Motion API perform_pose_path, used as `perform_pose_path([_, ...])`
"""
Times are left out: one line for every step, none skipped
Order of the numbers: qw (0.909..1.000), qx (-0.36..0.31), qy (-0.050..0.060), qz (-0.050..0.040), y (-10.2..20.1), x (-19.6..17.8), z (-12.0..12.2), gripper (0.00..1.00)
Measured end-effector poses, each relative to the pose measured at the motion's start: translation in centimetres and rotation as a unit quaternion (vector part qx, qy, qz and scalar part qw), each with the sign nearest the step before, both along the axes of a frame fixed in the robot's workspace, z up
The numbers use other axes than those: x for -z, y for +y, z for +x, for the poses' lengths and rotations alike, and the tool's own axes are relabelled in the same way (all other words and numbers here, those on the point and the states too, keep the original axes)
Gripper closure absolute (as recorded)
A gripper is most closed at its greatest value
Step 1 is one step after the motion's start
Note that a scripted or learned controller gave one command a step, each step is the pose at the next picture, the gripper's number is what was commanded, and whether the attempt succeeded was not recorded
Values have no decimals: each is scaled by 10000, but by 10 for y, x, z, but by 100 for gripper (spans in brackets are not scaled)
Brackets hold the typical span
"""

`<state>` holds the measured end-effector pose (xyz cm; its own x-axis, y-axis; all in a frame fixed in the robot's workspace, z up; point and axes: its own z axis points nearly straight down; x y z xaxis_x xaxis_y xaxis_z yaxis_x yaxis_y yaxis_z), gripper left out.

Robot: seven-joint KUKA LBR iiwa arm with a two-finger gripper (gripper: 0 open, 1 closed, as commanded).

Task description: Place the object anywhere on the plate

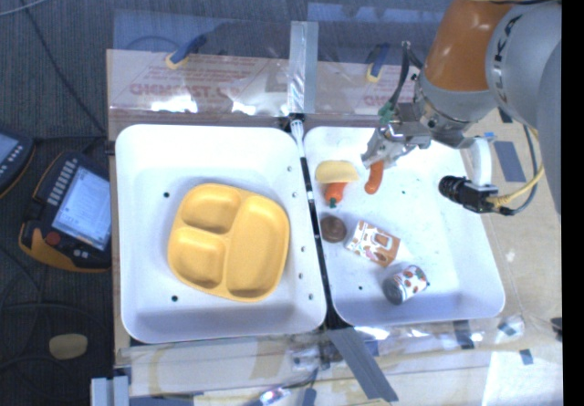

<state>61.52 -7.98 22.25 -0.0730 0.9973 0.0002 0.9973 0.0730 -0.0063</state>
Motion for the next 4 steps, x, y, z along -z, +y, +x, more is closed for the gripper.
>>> perform_pose_path([9937, -1119, 4, 8, 80, 43, -33, 100])
perform_pose_path([9937, -1117, 5, 9, 80, 43, -33, 0])
perform_pose_path([9938, -1114, 37, 13, 80, 39, -32, 100])
perform_pose_path([9938, -1114, 39, 13, 80, 39, -32, 0])
